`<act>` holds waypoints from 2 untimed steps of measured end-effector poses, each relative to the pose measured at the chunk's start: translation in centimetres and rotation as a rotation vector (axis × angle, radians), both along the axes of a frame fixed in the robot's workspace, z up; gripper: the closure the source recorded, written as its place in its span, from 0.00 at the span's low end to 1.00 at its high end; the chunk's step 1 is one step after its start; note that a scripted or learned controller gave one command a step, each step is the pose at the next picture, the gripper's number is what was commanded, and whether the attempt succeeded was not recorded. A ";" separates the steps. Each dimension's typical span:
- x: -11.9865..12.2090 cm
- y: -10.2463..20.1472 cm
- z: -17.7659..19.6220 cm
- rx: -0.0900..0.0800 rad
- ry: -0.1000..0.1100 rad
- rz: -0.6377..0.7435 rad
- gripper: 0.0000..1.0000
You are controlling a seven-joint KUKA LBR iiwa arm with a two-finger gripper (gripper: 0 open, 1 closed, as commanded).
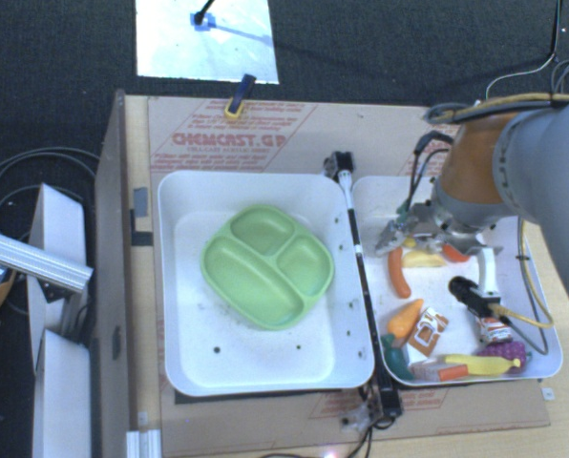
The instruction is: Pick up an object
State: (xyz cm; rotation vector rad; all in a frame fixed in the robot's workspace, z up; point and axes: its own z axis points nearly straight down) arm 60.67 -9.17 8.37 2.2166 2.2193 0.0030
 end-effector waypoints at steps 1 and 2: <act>0.1 0.0 1.3 0.001 -0.001 0.000 1.00; -2.6 5.7 10.6 0.004 0.000 0.007 1.00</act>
